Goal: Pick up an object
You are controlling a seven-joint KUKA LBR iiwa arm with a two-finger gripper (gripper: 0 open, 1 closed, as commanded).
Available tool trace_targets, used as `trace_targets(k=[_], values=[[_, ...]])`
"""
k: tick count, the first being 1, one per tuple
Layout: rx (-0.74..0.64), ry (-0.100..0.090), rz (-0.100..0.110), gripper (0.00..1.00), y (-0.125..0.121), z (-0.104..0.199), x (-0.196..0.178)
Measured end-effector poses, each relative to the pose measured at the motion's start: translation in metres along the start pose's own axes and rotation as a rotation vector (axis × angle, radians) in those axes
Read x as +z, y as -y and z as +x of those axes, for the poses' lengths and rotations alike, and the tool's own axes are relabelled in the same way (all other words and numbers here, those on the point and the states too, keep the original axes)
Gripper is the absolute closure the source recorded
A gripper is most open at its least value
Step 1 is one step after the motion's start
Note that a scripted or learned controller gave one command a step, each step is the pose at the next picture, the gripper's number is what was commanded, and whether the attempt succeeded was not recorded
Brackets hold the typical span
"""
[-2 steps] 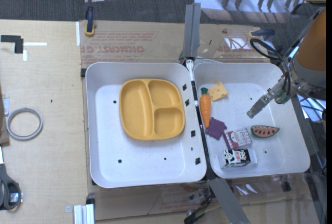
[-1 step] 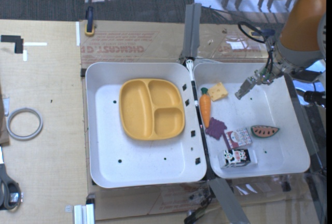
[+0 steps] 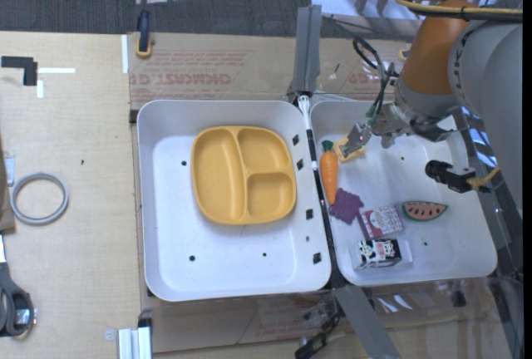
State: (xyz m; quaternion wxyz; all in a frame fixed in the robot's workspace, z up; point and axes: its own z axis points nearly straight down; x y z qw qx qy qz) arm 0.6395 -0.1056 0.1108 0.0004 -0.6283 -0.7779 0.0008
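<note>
- The small printed carton (image 3: pixel 379 252) lies nearest the camera, at about 6 o'clock in the right bin (image 3: pixel 465 266). It looks light and boxy, with flat, stiff-enough faces; I would take it across its short sides.
- Just beyond it lies a second small packet (image 3: pixel 383 221) with a red-and-white print, tilted. It is probably thin card or foil, so a grip should be gentle.
- The purple piece (image 3: pixel 346 204) sits touching the carrot at about 8 o'clock in that bin. It looks soft or flat and may fold or slip away under a pinch.
- The watermelon slice (image 3: pixel 424 210) rests at about 3 o'clock, apart from the others. It is likely hard toy plastic, light, with a curved, slick back; the flat faces are the better hold.
- The carrot (image 3: pixel 329 174) lies along the bin's left wall at 9 o'clock, green top pointing away. It is stiff, smooth and tapered, so the thick end is the better hold, and the wall crowds one side.
- The hand (image 3: pixel 359 139) hangs low at about 11 o'clock in the right bin, just beyond the carrot's top. A small yellow object (image 3: pixel 352 153) sits at its tips; I cannot tell whether the tips are apart, together or clamped on it.
- The left bin (image 3: pixel 166 249) holds a yellow divided plate (image 3: pixel 244 174). It is rigid and wide, graspable only by the rim.
</note>
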Motion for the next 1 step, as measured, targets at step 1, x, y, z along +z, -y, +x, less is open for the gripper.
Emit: trace_targets(k=[1], values=[[0.143, 0.001, 0.000, 0.00, 0.0724, -0.0158, -0.0857]])
